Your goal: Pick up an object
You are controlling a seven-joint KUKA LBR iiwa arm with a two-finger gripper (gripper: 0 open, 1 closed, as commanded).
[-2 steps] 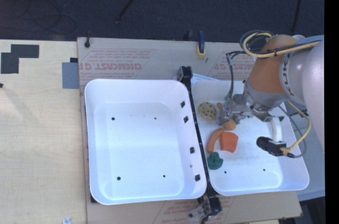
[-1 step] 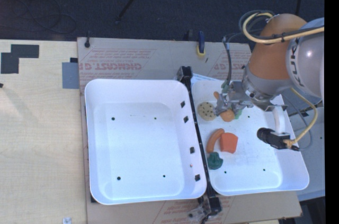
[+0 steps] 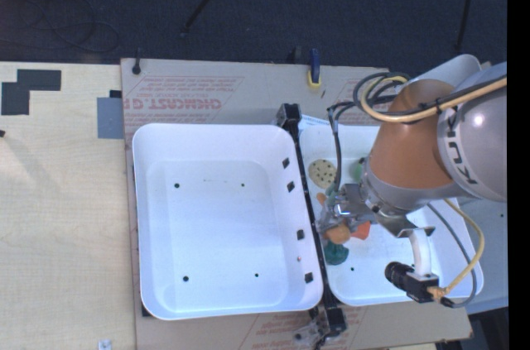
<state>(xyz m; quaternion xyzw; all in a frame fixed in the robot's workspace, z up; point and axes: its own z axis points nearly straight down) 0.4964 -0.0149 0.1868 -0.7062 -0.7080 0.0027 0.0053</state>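
A grey and orange robot arm reaches into the right bin. Its claw sits among small toys; its state cannot be told.

Arm casing: dark letters "KU" run down the grey shell at the right edge, the rest of the word cut off by the frame.
Cardboard sheet, far strip: red print beyond the left bin, upside down and mirrored from this side; the large line looks like "CHOCRAFT", though the letters are not sure, and the smaller lines around it are too blurred to read.
Cardboard sheet, near strip: more faint red print below the left bin, too small to make out.
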